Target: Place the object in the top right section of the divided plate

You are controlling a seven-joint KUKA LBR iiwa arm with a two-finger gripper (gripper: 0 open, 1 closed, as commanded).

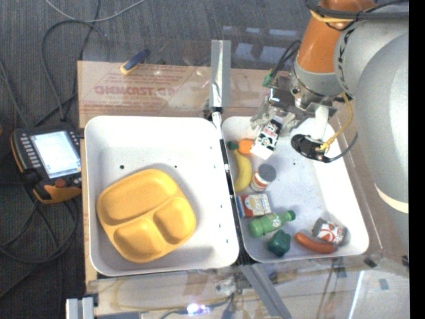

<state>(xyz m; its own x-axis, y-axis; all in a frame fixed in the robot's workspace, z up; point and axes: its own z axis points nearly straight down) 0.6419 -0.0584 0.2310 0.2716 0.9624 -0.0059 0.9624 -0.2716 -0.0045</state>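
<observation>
Two white bins stand side by side on the bench: the left bin (99,138) bears the yellow divided plate (147,213), and the right bin (332,198) bears the small things. The gripper (275,121) hangs over the far left corner of the right bin, and a small white carton with black and green print (267,138) sits just under it. The carton seems to be between the fingers, lifted a little and tilted, but I cannot tell for sure how far the claw is open, because the wrist hides it.

To do this step well, I think the arm should first rise enough to clear the wall between the bins, then travel left and toward the near side. The plate lies turned at a slant, so the top right section must be read from the plate's ridges before the release. The carton should come low before letting go, otherwise it may tumble into the next section.

The carton looks light, box-shaped and stiff. Near it lie a banana (243,171), an orange piece (246,146), a small jar (264,176) and a green bottle (271,222).
</observation>
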